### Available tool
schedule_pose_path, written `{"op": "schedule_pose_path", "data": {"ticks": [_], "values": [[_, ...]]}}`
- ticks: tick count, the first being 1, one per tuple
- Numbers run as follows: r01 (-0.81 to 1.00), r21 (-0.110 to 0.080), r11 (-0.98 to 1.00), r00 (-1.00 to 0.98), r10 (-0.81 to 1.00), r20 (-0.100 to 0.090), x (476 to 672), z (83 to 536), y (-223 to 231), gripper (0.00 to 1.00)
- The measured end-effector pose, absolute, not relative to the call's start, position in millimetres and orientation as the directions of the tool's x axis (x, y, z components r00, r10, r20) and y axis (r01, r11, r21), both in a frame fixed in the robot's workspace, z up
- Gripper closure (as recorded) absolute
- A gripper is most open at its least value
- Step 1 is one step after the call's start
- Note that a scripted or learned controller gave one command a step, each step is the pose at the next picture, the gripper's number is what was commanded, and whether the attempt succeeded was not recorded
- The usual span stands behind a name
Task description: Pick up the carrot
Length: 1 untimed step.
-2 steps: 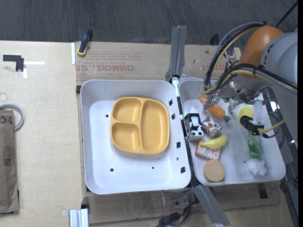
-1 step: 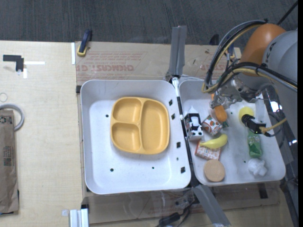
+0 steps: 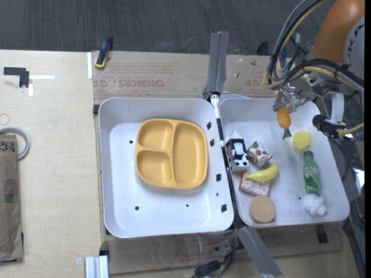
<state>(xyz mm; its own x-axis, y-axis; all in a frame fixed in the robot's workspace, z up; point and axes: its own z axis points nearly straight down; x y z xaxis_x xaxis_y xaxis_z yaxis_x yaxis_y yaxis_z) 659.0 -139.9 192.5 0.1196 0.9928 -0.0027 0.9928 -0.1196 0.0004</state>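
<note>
Carrot [image 3: 283, 119]: small, orange, stubby plastic toy with a dark green tip pointing down, hanging roughly upright. It sits directly under the two-finger gripper [image 3: 284, 106] with its top end between the fingers, so the pincer is clamped on the carrot. It is over the back part of the right white bin [image 3: 339, 210] and looks lifted off the bin floor, though the slant of the view makes the height hard to judge.

Arm: grey links with the orange band [image 3: 342, 22] at top right, cable loops running down to the wrist.

Right bin contents, all apart from the carrot:
- round yellow ball [image 3: 301, 140], just below and right of the carrot
- green plastic bottle [image 3: 311, 172] lying lengthwise, in front of the ball
- small white lumpy item [image 3: 315, 204] at the front right corner
- flat round tan disc, cookie-like [image 3: 263, 209], at the front
- yellow toy banana [image 3: 262, 174] lying across a small red-and-tan packet [image 3: 253, 187]
- small red-and-white carton [image 3: 259, 154] behind the banana
- black-and-white carton [image 3: 236, 155] against the left wall

Left white bin [image 3: 116, 213]: yellow three-compartment plastic plate [image 3: 172, 153], near the middle.

Bench: brown cardboard sheet [image 3: 151, 77] behind the bins, blue-and-yellow tool [image 3: 104, 52] at its back edge, brown paper bag [image 3: 10, 201] at far left.
</note>
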Motion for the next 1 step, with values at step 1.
{"op": "schedule_pose_path", "data": {"ticks": [1], "values": [[0.997, 0.0, -0.074, 0.074, 0.997, -0.003, 659.1, 257.1, -134.3, 1.0]]}}
